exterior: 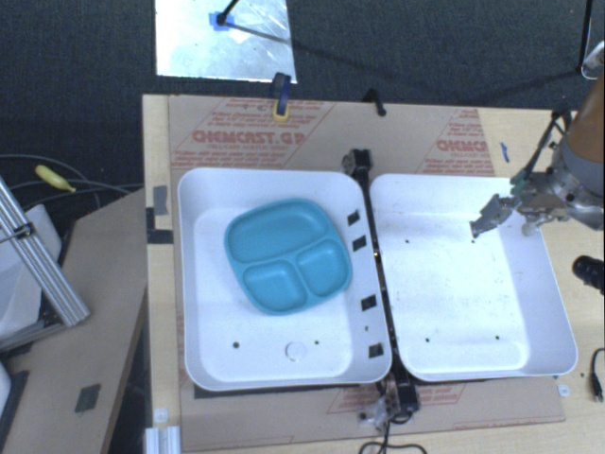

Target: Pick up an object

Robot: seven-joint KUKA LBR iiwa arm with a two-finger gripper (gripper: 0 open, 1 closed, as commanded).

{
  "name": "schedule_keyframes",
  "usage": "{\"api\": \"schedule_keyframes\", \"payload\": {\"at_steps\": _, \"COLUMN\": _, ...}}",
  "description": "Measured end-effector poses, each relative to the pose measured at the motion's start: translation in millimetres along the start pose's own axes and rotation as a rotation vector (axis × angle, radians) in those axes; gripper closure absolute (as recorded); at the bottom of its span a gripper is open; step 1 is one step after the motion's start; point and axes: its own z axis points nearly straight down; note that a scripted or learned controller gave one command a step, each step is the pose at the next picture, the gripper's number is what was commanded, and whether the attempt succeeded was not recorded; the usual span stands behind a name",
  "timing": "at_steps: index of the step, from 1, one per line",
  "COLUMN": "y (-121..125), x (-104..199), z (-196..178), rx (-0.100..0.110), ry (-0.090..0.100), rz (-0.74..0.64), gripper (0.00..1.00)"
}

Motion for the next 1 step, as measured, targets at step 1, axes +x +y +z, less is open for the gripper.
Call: {"api": "schedule_keyframes", "payload": {"at_steps": 1, "y": -33.5, "x": 12.0, "z": 33.9, "rx": 0.003, "ry": 0.001, "rz": 0.002, "gripper": 0.00}}
